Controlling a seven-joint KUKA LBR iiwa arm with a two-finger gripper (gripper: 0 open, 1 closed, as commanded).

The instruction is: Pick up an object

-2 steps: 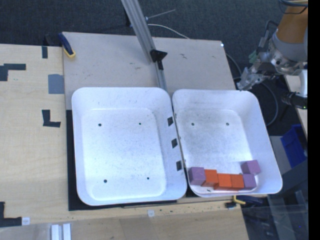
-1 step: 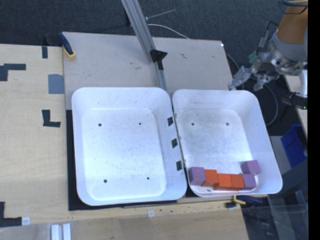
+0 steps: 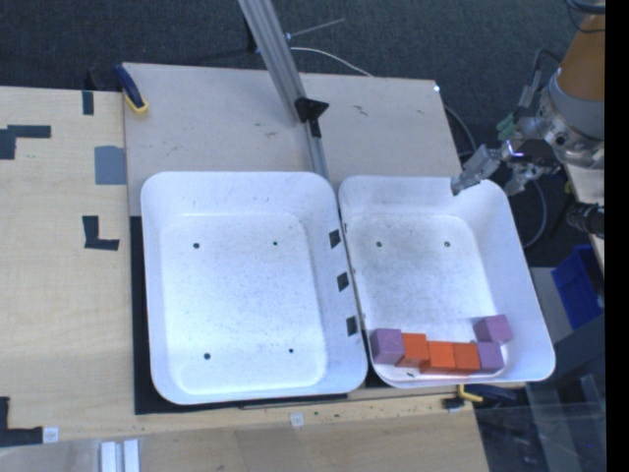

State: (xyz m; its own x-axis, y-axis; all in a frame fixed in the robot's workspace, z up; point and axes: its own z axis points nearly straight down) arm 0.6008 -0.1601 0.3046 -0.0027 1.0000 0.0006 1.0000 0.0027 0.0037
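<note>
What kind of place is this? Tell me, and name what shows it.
Probably a robotics lab test bench: two white bins side by side, purple and orange blocks heaped in the right one, and a robot arm's end effector at its far corner.

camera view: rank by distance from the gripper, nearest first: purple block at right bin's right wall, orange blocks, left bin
From the gripper, at the right bin's far right corner:
1. Purple block, near end of that bin's right wall.
2. Orange blocks, along the right bin's near wall.
3. Left bin, taken at its middle, across the divide.
</note>
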